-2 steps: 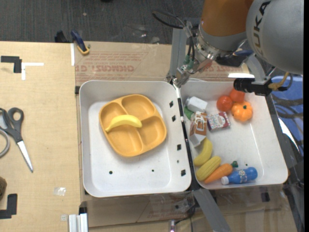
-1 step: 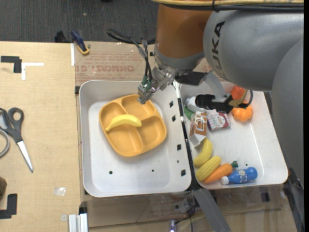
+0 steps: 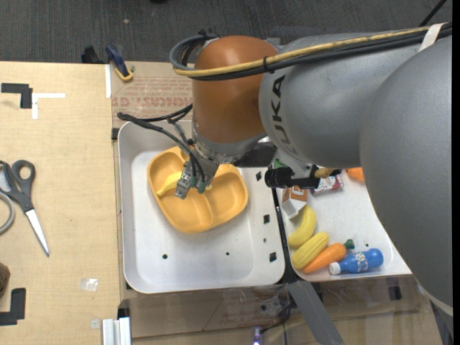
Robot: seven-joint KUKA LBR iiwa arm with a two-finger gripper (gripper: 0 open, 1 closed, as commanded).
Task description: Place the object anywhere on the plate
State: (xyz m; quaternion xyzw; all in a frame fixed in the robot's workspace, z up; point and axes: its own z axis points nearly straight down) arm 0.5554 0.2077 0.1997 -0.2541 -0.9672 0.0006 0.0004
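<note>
A yellow divided plate [image 3: 215, 207] lies tilted in the left white bin [image 3: 144, 257]. My gripper [image 3: 192, 184] hangs over the plate's left half, with its fingertips close to the plate's surface. The orange band and the grey arm cover the plate's far edge. A pale yellow ridge or piece [image 3: 167, 185] shows on the plate just left of the gripper; I cannot tell whether it is a separate object or part of the plate.
The right bin [image 3: 374, 214] holds a banana [image 3: 305, 223], a corn cob [image 3: 309, 249], a carrot [image 3: 325, 257], a blue bottle [image 3: 357, 261] and a packet [image 3: 327, 184]. Scissors [image 3: 25, 200] lie on the wooden bench at the left.
</note>
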